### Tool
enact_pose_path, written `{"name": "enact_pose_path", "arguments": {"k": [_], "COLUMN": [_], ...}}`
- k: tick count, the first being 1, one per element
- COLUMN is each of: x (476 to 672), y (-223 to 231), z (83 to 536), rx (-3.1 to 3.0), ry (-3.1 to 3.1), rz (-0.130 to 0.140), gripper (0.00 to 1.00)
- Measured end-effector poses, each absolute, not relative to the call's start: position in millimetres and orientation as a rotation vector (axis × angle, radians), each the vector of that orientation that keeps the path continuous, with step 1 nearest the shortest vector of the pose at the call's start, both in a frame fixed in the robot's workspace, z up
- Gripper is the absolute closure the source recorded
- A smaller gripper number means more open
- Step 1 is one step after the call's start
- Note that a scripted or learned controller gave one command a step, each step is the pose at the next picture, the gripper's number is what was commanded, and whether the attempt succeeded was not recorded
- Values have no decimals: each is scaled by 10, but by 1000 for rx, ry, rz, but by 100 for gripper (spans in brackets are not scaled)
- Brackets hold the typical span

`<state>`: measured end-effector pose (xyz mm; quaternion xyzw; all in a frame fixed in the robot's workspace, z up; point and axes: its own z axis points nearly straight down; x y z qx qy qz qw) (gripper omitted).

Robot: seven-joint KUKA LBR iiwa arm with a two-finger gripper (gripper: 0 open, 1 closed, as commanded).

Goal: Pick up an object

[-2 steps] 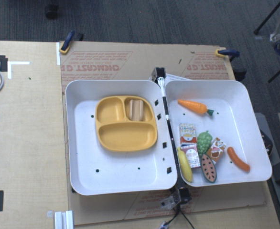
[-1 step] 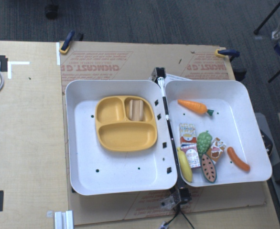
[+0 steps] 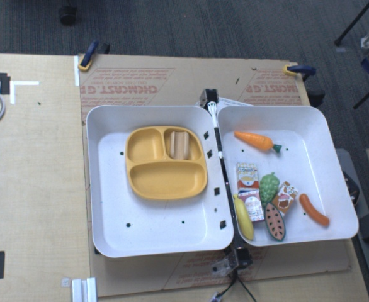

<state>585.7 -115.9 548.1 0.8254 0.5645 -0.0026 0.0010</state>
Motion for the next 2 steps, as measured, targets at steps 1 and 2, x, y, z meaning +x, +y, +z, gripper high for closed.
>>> {"name": "enact_pose_path", "arguments": {"k": [1, 2], "x": [5867, 5878], "y": [-1158, -1157], "z": [5567, 5652], "rx": [2589, 2587], "ry": [1775, 1778], "rz": [-11, -14], "gripper": [100, 100]}}
